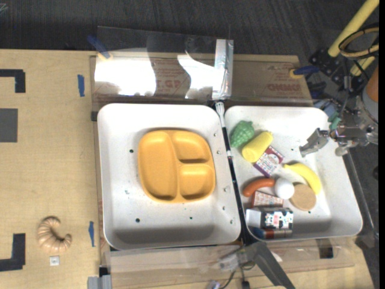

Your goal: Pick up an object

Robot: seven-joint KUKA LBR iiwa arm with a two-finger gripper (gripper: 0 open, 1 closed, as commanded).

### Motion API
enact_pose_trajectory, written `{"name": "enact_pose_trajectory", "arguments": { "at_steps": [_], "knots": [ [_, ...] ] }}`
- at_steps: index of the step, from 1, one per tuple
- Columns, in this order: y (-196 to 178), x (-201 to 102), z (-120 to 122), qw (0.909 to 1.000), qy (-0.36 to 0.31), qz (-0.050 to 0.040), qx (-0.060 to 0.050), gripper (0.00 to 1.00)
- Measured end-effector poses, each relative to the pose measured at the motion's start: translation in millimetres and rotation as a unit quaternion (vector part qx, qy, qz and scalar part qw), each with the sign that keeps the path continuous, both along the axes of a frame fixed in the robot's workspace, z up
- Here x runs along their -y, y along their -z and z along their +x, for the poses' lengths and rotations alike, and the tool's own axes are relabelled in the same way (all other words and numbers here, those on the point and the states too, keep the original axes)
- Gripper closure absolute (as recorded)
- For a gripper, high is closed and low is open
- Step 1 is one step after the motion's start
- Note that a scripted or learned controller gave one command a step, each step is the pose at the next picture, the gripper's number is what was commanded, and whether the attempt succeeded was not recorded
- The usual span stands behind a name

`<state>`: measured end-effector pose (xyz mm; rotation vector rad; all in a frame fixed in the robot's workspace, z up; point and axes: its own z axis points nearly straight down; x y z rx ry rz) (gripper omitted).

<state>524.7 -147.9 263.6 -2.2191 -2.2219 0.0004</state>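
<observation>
White plastic: two shallow bins were seen side by side on the bench, the left bin (114, 161) and the right bin (337, 215).
Hard to make out: the gripper (322, 142) was seen at the right bin's upper right edge, small and partly lost against dark clutter; whether its jaws were apart or closed could not be told, and nothing was seen between them.
Cut off: the arm was cropped by the right side of the view, and a yellow pole (361, 18) was cut by the top right corner.
Things to pick: a green toy (242, 132), a corn cob (257, 146), a small purple packet (270, 159), a banana (305, 174), a sausage (257, 185), an egg (284, 189), a brown disc (304, 198) and a dark can (277, 220) were crowded in the right bin's left and middle part, many touching.
In the way: the banana lay nearest the gripper, well apart from it.
Left bin: one yellow divided plate (177, 164) was laid in the middle.
Elsewhere: one croissant (53, 233) was left on the bench, left of the bins.
Count: two bins, eight small things in the right, one plate in the left.
</observation>
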Motion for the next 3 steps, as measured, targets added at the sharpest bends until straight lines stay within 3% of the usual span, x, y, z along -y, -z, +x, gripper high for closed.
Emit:
{"name": "enact_pose_trajectory", "arguments": {
  "at_steps": [1,2,3],
  "knots": [
    [0.0,0.0,0.0,1.0,0.0,0.0,0.0,0.0],
    [141.3,37.5,-34.5,0.999,0.043,0.0013,-0.01,0.0],
    [168.7,53.3,-6.5,0.9991,0.042,0.0013,0.002,0.0]
  ]
}}
